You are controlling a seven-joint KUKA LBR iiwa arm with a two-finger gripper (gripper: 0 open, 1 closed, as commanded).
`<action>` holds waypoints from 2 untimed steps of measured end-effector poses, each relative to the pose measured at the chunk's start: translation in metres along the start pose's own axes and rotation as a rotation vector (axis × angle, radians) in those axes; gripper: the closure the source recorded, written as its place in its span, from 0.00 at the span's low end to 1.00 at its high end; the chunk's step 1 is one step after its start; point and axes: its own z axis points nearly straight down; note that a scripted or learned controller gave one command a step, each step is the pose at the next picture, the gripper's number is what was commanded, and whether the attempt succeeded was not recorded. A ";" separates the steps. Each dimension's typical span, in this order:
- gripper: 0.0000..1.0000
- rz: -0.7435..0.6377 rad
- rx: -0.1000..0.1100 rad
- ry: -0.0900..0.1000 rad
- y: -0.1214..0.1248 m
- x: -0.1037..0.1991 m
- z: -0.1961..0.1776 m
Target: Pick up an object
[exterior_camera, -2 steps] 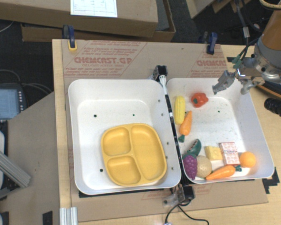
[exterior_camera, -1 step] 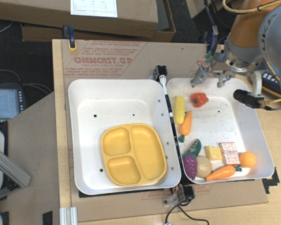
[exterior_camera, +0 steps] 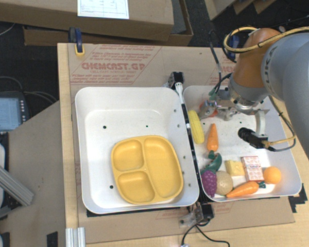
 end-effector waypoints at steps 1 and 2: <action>0.00 -0.001 -0.015 -0.003 0.028 0.006 -0.007; 1.00 -0.001 -0.017 -0.003 0.028 0.006 -0.018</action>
